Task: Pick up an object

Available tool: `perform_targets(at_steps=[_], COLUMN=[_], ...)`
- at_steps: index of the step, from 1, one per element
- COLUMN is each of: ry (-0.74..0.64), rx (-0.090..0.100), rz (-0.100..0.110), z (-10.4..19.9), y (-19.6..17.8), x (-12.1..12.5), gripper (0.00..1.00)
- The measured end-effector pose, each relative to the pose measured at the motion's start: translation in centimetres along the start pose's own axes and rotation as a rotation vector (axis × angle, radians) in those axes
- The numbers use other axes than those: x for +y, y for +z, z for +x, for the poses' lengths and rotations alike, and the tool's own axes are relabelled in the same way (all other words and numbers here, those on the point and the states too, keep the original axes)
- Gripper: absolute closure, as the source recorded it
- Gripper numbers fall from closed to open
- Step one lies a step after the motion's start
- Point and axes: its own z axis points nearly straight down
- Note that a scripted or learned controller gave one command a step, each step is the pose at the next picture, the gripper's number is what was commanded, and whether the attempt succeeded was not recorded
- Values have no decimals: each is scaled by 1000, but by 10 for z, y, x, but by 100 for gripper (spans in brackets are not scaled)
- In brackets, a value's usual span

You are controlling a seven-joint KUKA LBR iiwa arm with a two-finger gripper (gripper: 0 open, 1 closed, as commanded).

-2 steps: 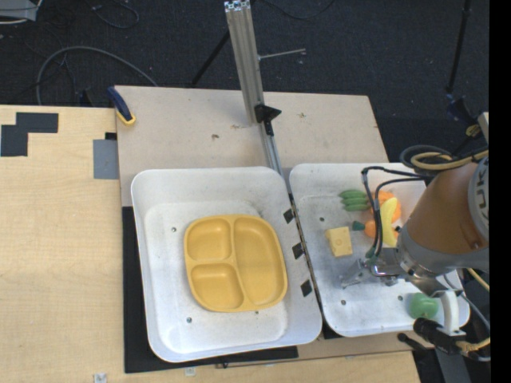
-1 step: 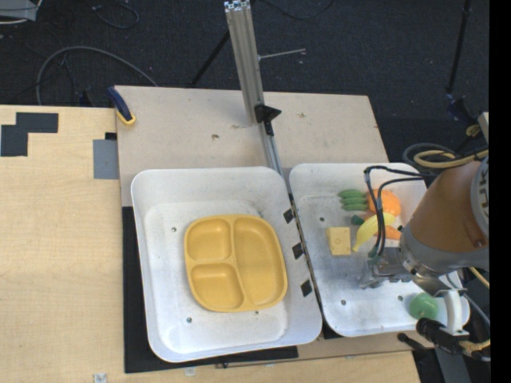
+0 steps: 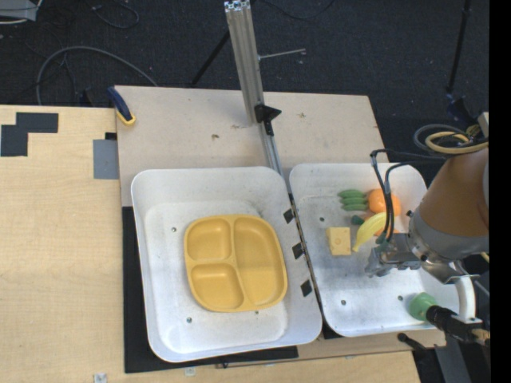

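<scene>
The candidate objects lie in the right bin. A yellow banana sits near the bin centre, tilted, with an orange carrot-like piece touching it at 12 o'clock and a green pod-shaped item just beside the carrot at 9 o'clock. A pale yellow cheese-like block rests just beside the banana at 8 o'clock. A green object lies at the bin's 5 o'clock corner, well apart from the cluster.

The gripper hangs low over the bin floor at 4 o'clock of the banana — near it, contact not discernible. Jaw state cannot be determined.

The left bin holds a yellow three-compartment plate near its centre. Both bins rest on the tabletop; a metal post rises at 12 o'clock of the bins.
</scene>
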Motion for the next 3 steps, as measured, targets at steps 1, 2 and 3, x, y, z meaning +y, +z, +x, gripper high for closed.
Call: perform_targets(at_steps=[1,2,3], ry=[-1,0,1], rx=[0,-1,0], rz=[-2,-3,3], z=[9,10,9], y=[-52,-115,-128], x=[6,5,5], gripper=[100,100,100])
